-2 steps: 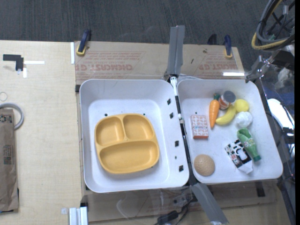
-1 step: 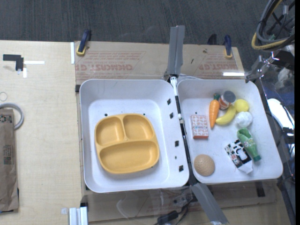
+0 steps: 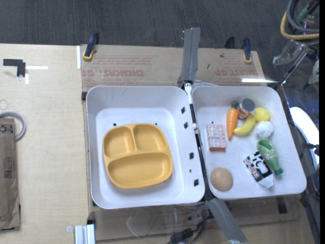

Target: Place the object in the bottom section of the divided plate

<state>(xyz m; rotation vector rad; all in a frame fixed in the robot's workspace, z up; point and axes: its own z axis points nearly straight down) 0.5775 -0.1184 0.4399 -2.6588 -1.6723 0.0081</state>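
Note:
A yellow divided plate (image 3: 136, 155) lies in the left white bin (image 3: 96, 136). It has two small sections at the top and one wide section at the bottom, and nothing lies in any of them. The right bin (image 3: 292, 184) holds the loose objects: an orange carrot (image 3: 231, 122), a yellow banana (image 3: 245, 126), a lemon (image 3: 262, 114), a small pink box (image 3: 216, 137), a tan round bun (image 3: 221, 179), a green bottle (image 3: 269, 157), a black-and-white packet (image 3: 258, 169), a white ball (image 3: 263, 130) and a small grey-topped jar (image 3: 247, 107).
A grey metal bar (image 3: 190, 55) stands behind the seam between the bins. Cardboard (image 3: 137, 67) lines the bench at the back. A brown paper bag (image 3: 7, 172) lies at the far left. Cables (image 3: 299, 14) hang at the top right.

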